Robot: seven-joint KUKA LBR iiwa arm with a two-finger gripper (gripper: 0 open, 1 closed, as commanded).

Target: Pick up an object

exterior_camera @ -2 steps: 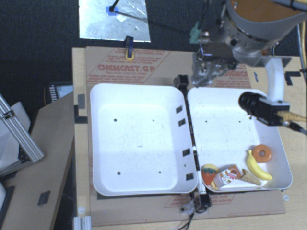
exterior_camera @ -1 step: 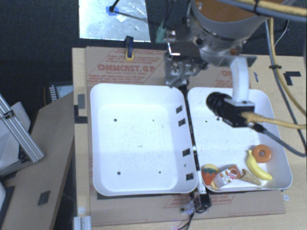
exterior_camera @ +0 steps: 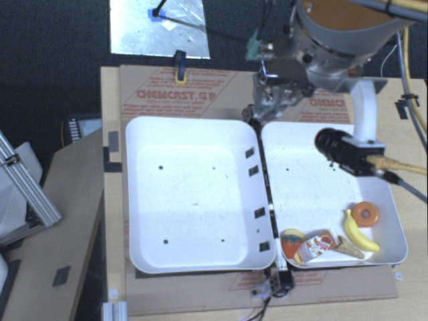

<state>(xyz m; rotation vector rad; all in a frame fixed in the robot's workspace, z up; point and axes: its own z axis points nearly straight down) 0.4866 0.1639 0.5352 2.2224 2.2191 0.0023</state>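
Gripper at twelve o'clock over the bins' shared rim, grip state untellable, banana at five o'clock, cardboard reading CHEMCAST.

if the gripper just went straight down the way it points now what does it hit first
Probably the rim where the two bins meet, near the right bin's far left corner: the gripper hangs there. Depth is unclear. The toys lie far off.
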